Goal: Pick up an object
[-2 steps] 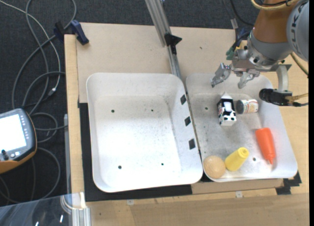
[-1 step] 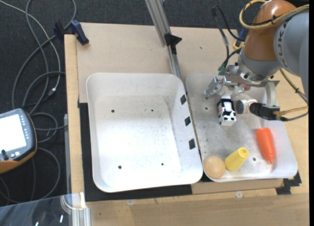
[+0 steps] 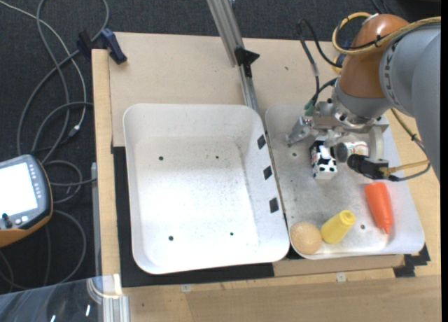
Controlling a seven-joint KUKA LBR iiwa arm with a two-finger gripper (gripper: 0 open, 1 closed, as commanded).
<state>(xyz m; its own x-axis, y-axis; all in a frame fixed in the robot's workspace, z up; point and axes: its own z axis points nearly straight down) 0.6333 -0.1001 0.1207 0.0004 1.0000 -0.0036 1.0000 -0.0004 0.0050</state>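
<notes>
Right bin (image 3: 413, 233), near edge: round tan ball (image 3: 306, 237) at the near-left corner, yellow bottle-shaped toy (image 3: 337, 227) just beside it on the right, lying tilted with its neck toward the bin's far right. Orange carrot (image 3: 380, 206) by the right wall, long axis running near-to-far, thin tip toward the near edge.

Mid bin: small black-and-white cow-patterned object (image 3: 324, 160), standing roughly upright, directly under the claw (image 3: 325, 151). The claw is down in the bin with the cow-patterned piece right at its tip; can't tell whether that piece is gripped or only touched, and can't tell the claw's opening from this slant.

Key relation: the spotted object sits straight below and slightly nearward of the claw, no sideways offset visible, so the likely target is this one; carrot and yellow toy lie well toward the near-right, ball further left. My read: grasp attempt in progress, lift not yet done.

Left bin (image 3: 140, 138) holds nothing visible except dark specks. Far side: bare bench (image 3: 175, 68) top, slanted metal rail (image 3: 224, 19) crossing between the bins.
</notes>
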